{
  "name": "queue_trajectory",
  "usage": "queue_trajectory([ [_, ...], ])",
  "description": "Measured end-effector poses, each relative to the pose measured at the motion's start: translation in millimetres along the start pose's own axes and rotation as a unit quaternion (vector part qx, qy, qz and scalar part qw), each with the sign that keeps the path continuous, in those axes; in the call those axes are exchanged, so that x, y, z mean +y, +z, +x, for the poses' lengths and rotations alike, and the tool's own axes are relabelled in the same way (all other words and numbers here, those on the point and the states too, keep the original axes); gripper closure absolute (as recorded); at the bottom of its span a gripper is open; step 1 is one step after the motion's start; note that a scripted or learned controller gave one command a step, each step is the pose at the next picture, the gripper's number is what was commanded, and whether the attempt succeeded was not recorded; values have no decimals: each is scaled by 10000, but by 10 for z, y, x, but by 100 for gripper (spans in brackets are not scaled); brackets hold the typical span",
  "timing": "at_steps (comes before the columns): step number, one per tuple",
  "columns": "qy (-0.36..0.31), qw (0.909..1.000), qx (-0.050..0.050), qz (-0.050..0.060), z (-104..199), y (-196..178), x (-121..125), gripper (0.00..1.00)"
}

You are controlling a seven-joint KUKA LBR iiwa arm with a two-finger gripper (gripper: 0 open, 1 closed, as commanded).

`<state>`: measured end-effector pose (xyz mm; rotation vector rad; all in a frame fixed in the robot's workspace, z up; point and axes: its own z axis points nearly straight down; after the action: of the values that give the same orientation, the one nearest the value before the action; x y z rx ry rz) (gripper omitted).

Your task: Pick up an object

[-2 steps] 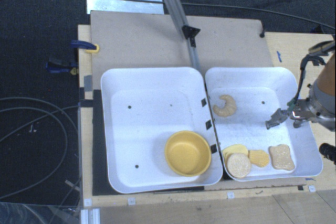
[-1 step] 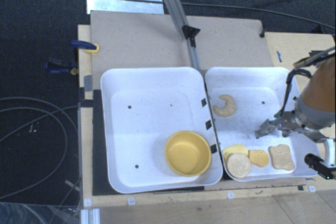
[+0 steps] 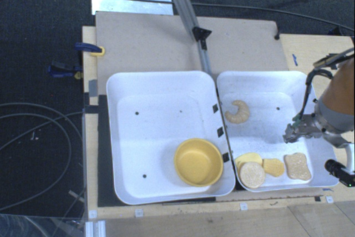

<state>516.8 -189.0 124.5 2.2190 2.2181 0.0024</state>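
Observation:
The right bin (image 3: 260, 83) holds a tan croissant (image 3: 238, 111) near its far left. Along its front edge lie a pale yellow piece (image 3: 249, 159), a round beige biscuit (image 3: 252, 175), a small orange-yellow piece (image 3: 273, 167) and a slice of bread (image 3: 298, 166). My gripper (image 3: 293, 136) hangs at the bin's right side, just behind the bread slice and to the right of the croissant. Nothing shows in its grasp. In the left bin (image 3: 138, 91), a yellow bowl (image 3: 198, 161) sits upright at the front right.
A grey pole (image 3: 186, 5) slants down from the top to the gap between the bins. The arm's body (image 3: 338, 102) overhangs the right bin's right rim. A blue and yellow clamp (image 3: 83, 50) sits at the bench's left edge, and cables lie on the floor.

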Motion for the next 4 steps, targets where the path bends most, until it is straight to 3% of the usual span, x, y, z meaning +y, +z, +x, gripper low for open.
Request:
queue_trajectory([
  [1, -31, 10000, 0, -15, 93, -544, 65, 100],
  [3, -30, 10000, -7, -20, -9, -1603, 139, 100],
  [4, -49, 10000, 11, 6, 456, -1579, 147, 100],
])
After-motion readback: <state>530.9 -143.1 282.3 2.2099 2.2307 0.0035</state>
